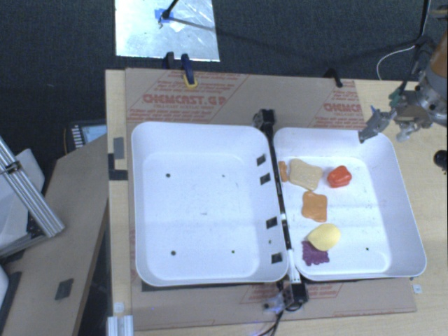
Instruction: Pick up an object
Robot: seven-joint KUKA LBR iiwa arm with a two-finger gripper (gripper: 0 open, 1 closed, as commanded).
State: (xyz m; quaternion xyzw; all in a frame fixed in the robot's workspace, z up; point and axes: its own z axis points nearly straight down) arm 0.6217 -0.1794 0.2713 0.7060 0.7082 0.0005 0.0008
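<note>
The right bin [392, 208] holds several toy foods. A beige bread slice [305, 173] lies near its back left, with a small orange piece [283, 170] against the left wall. Right of the bread sits a red pepper [339, 176]. An orange slab [315, 206] lies in the middle, and a yellow lemon [323, 236] sits in front of it, beside purple grapes [315, 255]. My gripper [386, 130] hangs above the bin's back right corner, open, with nothing between its fingers. It is well above and to the right of the red pepper.
The left bin [140, 187] sits beside the right one, joined along a black-clipped divider [276, 194]. Both rest on a cardboard sheet [231, 96]. A shiny metal plate [168, 19] lies at the back left. Cables [392, 54] hang near the arm.
</note>
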